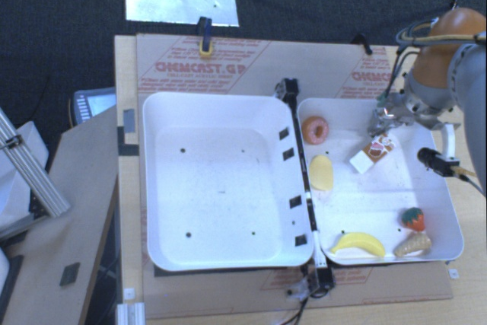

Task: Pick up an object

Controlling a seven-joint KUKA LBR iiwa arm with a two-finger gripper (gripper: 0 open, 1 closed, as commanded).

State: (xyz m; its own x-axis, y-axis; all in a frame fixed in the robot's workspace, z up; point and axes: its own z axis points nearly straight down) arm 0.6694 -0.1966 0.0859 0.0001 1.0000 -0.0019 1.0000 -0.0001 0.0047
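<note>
Small carton (369, 156), white with an orange-brown end, lies tilted on the floor of the right bin (373, 202), in its far half and roughly mid-width.

Around it:
- Pale yellow oval piece (321, 173) to the left, near the dividing wall, apart from the carton.
- Pink-iced doughnut (314, 130) far-left of it, also by the divider.
- Banana (359, 243) at the near wall, well apart.
- Small red toy fruit with a green top (412, 218) to the near right, and a tan cone-shaped toy (412, 244) just nearer than that, in the near right corner.
- Nothing lies on or against the carton, and the bin floor around it is bare.

Gripper (380, 124) hangs at the carton's far-right end, very close above it. Contact cannot be told from this view, and whether the gripper is apart or together cannot be told either. The grey arm (456, 80) with its orange band comes in from the right.

Left bin (221, 194) sits alongside, joined along a row of black clips (293, 156). Both bins rest on a tan board printed CHEMCAST GP (228, 66), with a yellow clamp (205, 46) at its far edge. Dark carpet (61, 11) lies beyond, with a shiny metal sheet (190, 0) on it.
</note>
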